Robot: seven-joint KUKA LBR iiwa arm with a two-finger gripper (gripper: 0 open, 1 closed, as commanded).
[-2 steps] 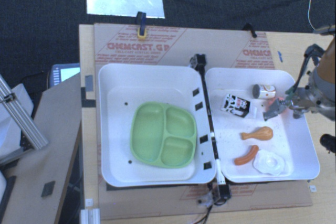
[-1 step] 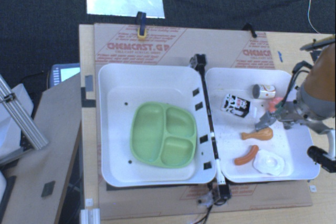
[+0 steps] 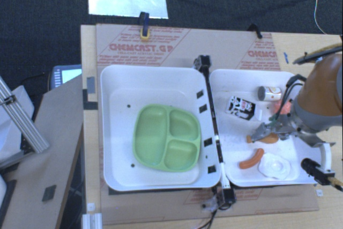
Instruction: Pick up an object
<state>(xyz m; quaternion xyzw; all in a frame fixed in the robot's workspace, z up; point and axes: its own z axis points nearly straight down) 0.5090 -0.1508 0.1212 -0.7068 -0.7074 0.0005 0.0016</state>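
My gripper [image 3: 262, 133] reaches in from the right and sits low in the right bin [image 3: 225, 131]. It is directly over a small orange-brown piece [image 3: 268, 140], which it partly hides. An orange sausage-shaped toy [image 3: 251, 159] lies just in front of it, next to a white fried-egg toy [image 3: 275, 167]. A black-and-white packet [image 3: 241, 107] lies to the gripper's upper left. A silver can [image 3: 269, 93] rests on its side near the bin's back. A pink-red item [image 3: 281, 108] shows beside the wrist.
The left bin [image 3: 115, 115] holds a green divided plate [image 3: 167, 138]. A black divider strip [image 3: 210, 120] with clips runs between the bins. The grey arm with its orange band [image 3: 321, 88] covers the right bin's right side.
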